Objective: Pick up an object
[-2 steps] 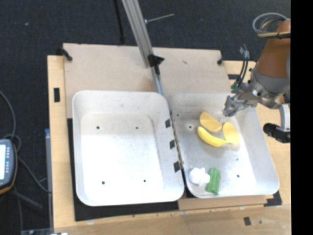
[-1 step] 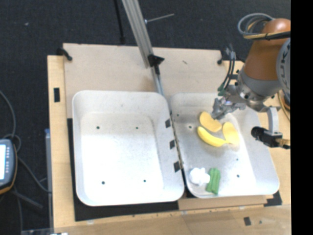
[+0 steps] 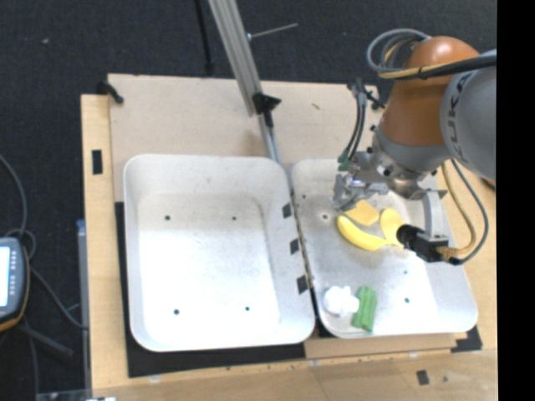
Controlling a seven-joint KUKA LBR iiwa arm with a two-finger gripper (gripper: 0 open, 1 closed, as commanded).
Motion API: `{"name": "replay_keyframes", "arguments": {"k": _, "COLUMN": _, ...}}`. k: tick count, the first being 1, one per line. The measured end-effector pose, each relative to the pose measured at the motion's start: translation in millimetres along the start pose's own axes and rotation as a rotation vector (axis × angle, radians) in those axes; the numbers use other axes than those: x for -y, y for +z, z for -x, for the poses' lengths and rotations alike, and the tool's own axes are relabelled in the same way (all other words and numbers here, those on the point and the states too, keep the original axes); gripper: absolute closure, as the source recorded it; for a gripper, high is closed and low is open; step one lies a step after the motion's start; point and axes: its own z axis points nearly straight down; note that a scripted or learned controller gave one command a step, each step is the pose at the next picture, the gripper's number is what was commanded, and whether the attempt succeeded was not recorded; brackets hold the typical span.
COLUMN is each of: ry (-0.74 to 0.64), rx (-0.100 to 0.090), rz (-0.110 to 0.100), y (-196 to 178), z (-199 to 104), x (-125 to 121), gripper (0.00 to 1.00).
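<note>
The grey arm with the orange band is reaching into the right-hand shallow white plastic bin [image 3: 435, 295], which serves as the reference for all positions below. The hand [image 3: 355, 192] is hanging over the far half of this bin, just above a curved yellow banana-shaped toy [image 3: 361, 237]. Whether it is standing wide, narrow or closed on anything cannot be told from the camera view.

The yellow banana-shaped toy is lying near the centre of the bin, touching a second, paler yellow rounded piece [image 3: 389, 222] on the side nearer the arm. At the near edge of the bin, a small white crumpled object [image 3: 338, 301] and a green rectangular block [image 3: 365, 309] are lying side by side, well apart from the hand.

Risk assessment: the banana toy is curved and smooth, so an off-centre closure is likely to push it sideways rather than capture it. The adjoining yellow piece is crowding the approach and could deflect the hand or be pinched together with the toy.
</note>
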Motion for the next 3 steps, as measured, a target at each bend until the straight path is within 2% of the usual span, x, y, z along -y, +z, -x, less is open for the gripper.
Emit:
{"name": "replay_keyframes", "arguments": {"k": 1, "ry": 0.002, "rx": 0.001, "rz": -0.001, "y": 3, "z": -47, "x": 19, "gripper": 1.00}}
{"name": "replay_keyframes", "arguments": {"k": 2, "ry": 0.000, "rx": 0.000, "rz": 0.003, "y": -11, "z": -96, "x": 25, "gripper": 1.00}}
{"name": "replay_keyframes", "arguments": {"k": 3, "ry": 0.000, "rx": 0.000, "rz": -0.001, "y": -2, "z": -149, "x": 41, "gripper": 1.00}}
